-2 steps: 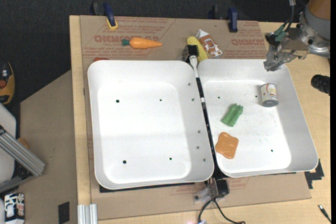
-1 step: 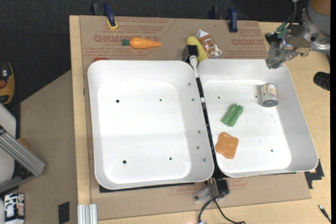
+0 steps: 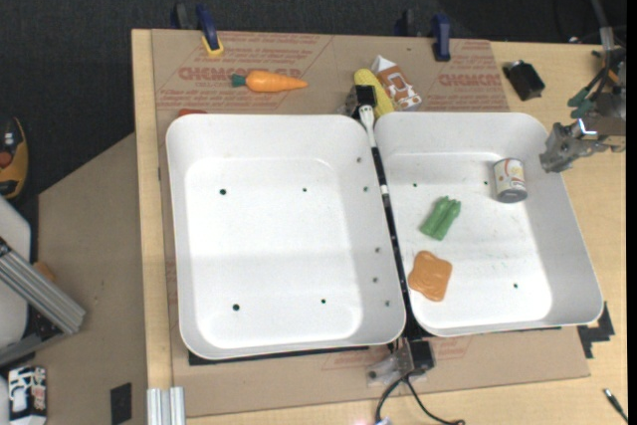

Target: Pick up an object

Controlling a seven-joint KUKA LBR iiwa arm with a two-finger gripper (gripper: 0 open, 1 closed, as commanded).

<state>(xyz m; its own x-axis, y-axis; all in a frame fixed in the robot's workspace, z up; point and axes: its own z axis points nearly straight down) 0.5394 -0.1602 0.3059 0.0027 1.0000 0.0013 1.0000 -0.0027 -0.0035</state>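
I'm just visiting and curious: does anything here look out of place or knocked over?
Yes. A toy carrot and a small yellow and orange packet lie on the cardboard behind the bins, not in them. In the right bin, the small can lies on its side, near a green piece and an orange piece.

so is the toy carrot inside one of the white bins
No, the carrot lies on the cardboard behind the left bin, outside its rim.
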